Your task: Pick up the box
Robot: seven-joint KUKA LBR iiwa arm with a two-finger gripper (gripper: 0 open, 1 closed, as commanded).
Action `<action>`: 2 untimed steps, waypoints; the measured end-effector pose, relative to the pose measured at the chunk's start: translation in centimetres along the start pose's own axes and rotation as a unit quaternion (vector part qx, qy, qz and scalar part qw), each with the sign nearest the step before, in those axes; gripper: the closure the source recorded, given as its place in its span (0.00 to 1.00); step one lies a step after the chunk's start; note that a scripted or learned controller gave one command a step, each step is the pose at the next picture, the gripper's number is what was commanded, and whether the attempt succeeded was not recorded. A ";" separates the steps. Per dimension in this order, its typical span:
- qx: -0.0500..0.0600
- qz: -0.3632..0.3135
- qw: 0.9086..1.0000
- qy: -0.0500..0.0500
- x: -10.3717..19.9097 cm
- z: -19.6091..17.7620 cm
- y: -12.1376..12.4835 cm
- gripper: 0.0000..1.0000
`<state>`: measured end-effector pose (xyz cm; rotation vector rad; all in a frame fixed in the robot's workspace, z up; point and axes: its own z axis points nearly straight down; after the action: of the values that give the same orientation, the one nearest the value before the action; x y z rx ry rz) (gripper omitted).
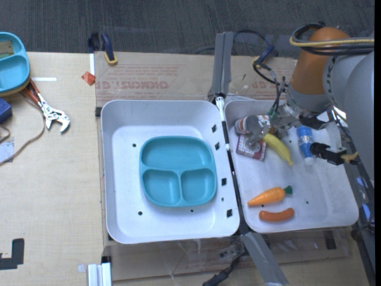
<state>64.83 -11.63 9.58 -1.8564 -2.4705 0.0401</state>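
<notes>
gripper (260, 130) is sitting over the box (250, 147), hiding its top; finger state unreadable. Blue dish (12, 63) is running off the left edge.

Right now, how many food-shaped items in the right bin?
3: a banana beside the gripper near the far side, a carrot nearer the front, a sausage just below it. The arm may hide more.

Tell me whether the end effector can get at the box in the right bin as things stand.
Probably yes: the end effector already sits over the box, though the banana lies close against its right side.
</notes>
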 end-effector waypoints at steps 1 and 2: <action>-0.002 0.000 1.000 -0.007 -0.4 -0.9 0.0 1.00; -0.025 0.141 0.990 -0.009 7.8 -9.2 -1.2 1.00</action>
<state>62.03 -4.59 19.00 -2.2222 -2.2182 0.0059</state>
